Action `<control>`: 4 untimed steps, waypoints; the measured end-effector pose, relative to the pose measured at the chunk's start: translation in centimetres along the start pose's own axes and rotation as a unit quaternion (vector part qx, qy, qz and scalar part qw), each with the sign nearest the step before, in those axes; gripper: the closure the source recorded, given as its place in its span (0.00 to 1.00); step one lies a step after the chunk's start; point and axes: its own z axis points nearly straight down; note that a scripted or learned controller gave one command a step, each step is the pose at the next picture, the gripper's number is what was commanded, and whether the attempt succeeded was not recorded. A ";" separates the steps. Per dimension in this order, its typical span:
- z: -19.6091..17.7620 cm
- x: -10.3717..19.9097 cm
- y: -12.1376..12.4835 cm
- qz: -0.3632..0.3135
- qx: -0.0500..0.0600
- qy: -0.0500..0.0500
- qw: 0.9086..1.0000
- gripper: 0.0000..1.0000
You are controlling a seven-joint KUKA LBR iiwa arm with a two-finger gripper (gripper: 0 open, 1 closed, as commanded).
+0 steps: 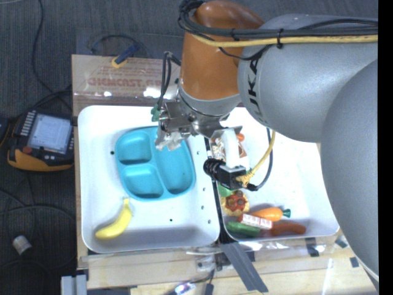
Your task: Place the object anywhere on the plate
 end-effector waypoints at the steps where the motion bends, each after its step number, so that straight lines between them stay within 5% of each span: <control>1: 0.0 0.0 0.0 0.000 0.000 0.000 1.000 0.00; 2: -0.8 0.0 0.0 0.000 0.002 0.000 1.000 1.00; 3: 7.2 -4.3 1.7 -0.136 -0.002 0.000 0.991 1.00; 4: 11.2 -3.5 1.6 -0.094 -0.001 0.001 0.996 1.00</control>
